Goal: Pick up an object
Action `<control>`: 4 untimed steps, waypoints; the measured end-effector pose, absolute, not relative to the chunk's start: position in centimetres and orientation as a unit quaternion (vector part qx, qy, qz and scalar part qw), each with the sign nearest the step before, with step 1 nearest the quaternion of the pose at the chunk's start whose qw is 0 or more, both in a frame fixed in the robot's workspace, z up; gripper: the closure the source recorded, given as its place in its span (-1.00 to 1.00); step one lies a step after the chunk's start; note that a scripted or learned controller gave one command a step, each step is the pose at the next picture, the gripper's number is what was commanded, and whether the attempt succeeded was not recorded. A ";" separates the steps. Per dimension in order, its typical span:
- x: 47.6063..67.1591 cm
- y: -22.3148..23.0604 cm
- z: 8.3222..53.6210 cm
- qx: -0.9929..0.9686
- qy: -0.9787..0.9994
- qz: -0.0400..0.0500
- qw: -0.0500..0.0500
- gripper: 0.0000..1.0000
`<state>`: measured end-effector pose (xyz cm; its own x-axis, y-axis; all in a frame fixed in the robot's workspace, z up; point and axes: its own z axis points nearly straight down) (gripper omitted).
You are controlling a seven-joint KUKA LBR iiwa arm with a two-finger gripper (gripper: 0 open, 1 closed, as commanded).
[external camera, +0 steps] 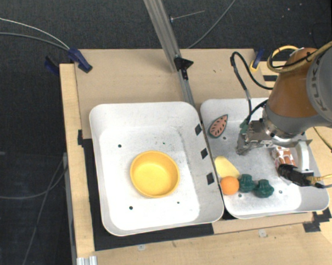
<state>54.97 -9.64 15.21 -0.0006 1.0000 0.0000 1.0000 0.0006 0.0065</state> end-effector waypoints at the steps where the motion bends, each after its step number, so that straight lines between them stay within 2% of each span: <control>1: 54.2 -9.2 20.6 0.707 0.708 0.003 0.002 1.00; 2: 54.4 -9.2 25.3 0.707 0.708 0.003 0.003 1.00; 3: 55.0 -3.1 24.4 0.705 0.709 0.000 -0.003 1.00; 4: 55.1 1.9 25.2 0.705 0.709 0.002 -0.001 1.00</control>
